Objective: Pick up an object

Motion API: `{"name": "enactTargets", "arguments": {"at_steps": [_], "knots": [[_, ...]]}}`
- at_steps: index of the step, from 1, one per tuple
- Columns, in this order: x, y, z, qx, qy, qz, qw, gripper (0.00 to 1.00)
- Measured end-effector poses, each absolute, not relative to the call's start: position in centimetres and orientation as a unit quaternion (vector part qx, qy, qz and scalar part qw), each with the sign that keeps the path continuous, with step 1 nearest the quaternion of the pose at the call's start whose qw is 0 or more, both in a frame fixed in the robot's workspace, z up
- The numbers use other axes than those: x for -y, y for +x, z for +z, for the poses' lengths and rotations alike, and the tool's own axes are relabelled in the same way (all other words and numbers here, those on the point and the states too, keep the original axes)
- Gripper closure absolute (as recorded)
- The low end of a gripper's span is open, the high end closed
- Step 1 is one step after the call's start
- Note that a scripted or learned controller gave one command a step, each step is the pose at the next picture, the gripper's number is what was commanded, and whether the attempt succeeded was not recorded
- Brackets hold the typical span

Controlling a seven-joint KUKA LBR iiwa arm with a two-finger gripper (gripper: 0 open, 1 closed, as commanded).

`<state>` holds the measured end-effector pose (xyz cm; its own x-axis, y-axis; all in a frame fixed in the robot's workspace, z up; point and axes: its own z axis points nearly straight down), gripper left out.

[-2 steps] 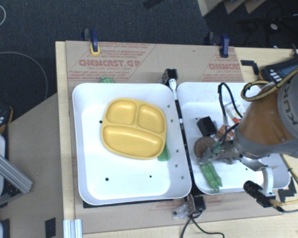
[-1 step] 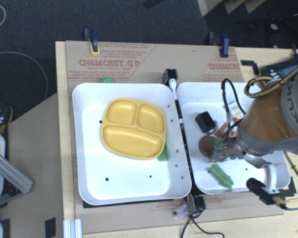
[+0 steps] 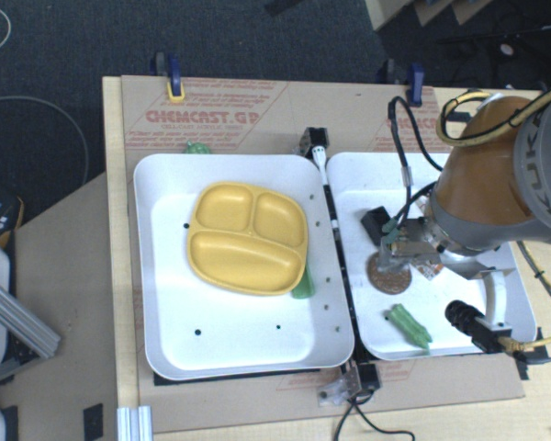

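Plainly, the gripper (image 3: 406, 251) hangs over the brown disc (image 3: 389, 276) near the right bin's (image 3: 367, 338) left edge; whether it is wide or narrow I cannot tell. A flat disc may slip free, and the green piece (image 3: 410, 324) lies just beside.

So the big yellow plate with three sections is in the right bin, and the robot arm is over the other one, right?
Not quite. The camera view shows the yellow plate in the left bin. The robot arm is over the right bin.

A brown round object (image 3: 390, 276) and a green piece (image 3: 410, 325) lie in the right bin (image 3: 367, 177).
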<state>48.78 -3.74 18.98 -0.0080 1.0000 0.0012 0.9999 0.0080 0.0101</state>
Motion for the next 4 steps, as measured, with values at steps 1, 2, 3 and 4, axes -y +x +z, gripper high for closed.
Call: {"name": "enactTargets", "arguments": {"at_steps": [1, 2, 3, 4], "knots": [[-12.1, 50.0, 15.4, -0.713, 0.701, 0.0021, -0.002, 1.00], [-12.7, 58.1, 26.2, -0.708, 0.706, 0.0070, 0.005, 1.00], [-18.4, 58.4, 24.1, -0.709, 0.705, 0.0013, 0.000, 1.00], [-11.7, 52.0, 23.9, -0.705, 0.709, -0.0032, -0.002, 1.00]]}}
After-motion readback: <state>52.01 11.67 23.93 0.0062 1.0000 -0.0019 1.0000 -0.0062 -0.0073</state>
